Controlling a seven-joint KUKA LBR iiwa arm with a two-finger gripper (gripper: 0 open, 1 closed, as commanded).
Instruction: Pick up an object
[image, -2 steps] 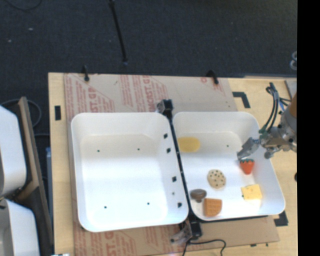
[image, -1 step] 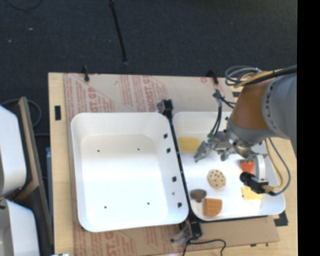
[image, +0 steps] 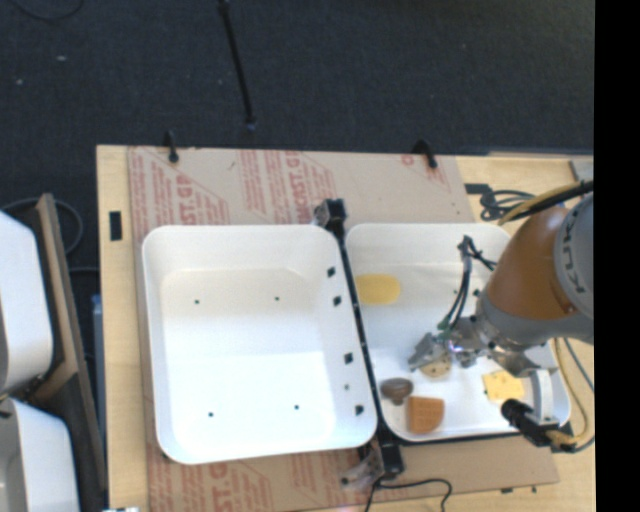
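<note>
Progress looks early: nothing is lifted yet. The hand (image: 432, 352) sits low in the right bin (image: 420, 240), just over a small round tan piece (image: 434, 369); I cannot tell how it is set. Nearby lie a flat yellow oval (image: 378, 290), a grey-brown pebble-like lump (image: 396, 389), an orange wedge (image: 425, 414) and a yellow block (image: 501, 385). The left bin (image: 200, 260) is smooth white plastic.

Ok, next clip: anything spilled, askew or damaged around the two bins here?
Nothing stands out. The yellow disc, small beige piece, grey-brown lump, orange wedge and yellow block all lie loose inside the right bin. The tool hangs just above the beige piece.
</note>
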